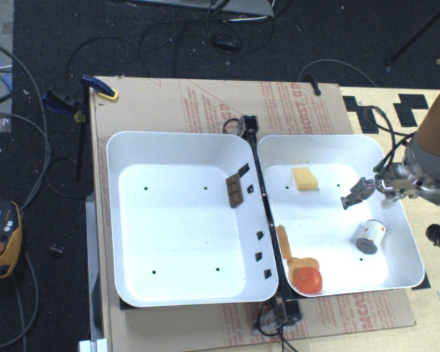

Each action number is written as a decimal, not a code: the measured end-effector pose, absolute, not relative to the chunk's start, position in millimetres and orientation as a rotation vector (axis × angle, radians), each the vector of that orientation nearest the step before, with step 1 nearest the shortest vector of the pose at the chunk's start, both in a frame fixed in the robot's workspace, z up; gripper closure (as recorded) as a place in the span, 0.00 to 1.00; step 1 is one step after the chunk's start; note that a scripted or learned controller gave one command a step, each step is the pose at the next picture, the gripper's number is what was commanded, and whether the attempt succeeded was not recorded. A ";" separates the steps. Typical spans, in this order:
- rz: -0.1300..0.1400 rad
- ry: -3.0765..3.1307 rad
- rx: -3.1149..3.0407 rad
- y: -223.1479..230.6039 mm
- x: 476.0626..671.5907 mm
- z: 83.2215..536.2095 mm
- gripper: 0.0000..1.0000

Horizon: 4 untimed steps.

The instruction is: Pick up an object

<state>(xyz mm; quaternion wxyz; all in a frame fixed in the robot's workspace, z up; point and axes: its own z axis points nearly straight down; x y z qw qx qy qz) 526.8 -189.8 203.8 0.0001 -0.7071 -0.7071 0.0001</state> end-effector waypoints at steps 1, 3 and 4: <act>0.000 -2.222 -2.222 -194.6 519.1 217.5 0.00; 0.001 -2.221 -2.221 -203.0 518.3 231.7 0.00; 0.000 -2.222 -2.222 -215.4 526.5 245.0 0.00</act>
